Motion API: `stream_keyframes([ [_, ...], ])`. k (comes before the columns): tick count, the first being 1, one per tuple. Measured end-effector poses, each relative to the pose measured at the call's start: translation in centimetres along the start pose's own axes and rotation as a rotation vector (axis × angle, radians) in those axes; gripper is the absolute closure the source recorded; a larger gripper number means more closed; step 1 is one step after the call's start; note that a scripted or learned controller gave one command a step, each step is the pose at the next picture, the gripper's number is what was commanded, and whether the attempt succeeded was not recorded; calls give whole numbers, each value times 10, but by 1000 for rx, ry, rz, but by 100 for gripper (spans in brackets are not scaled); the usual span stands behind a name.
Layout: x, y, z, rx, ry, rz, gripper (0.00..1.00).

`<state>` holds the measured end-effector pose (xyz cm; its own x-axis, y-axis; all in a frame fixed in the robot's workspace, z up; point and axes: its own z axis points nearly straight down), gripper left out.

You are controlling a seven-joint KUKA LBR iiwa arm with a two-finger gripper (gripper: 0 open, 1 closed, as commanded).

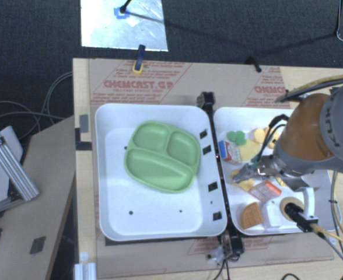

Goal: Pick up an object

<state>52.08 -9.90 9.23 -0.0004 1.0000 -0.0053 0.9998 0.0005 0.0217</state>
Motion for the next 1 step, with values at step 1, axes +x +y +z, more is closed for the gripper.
stream_keyframes([
  [1,3,1,-11,-2,5,-2,100],
])
